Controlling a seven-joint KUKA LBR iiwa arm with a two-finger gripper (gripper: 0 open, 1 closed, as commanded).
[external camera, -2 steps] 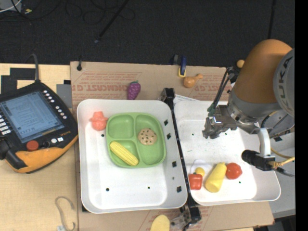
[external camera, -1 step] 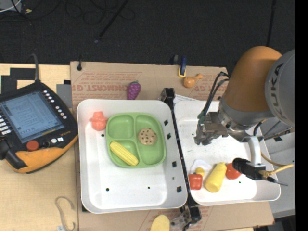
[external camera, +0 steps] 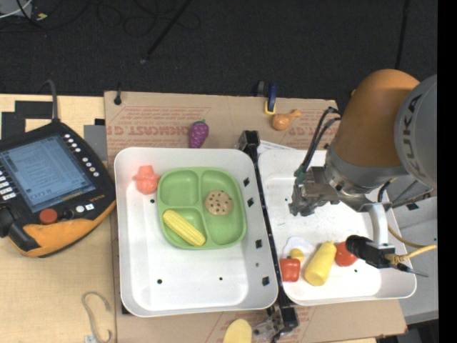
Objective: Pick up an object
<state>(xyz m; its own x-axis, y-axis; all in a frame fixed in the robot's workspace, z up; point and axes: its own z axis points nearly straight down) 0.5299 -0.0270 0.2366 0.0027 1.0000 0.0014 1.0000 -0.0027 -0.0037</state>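
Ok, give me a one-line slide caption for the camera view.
KUKA arm's end effector hovers over the right bin, above its yellow bottle; corn and cookie sit in the left bin's green tray.

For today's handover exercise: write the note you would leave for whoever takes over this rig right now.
Gripper: above the right bin, near its left side; nothing seen between its fingers.
Right bin: yellow bottle, red block and red toy at the front.
Left bin: green tray with corn and cookie; pink toy beside it.
Done: nothing picked up yet.
Left: grasp and lift one object.
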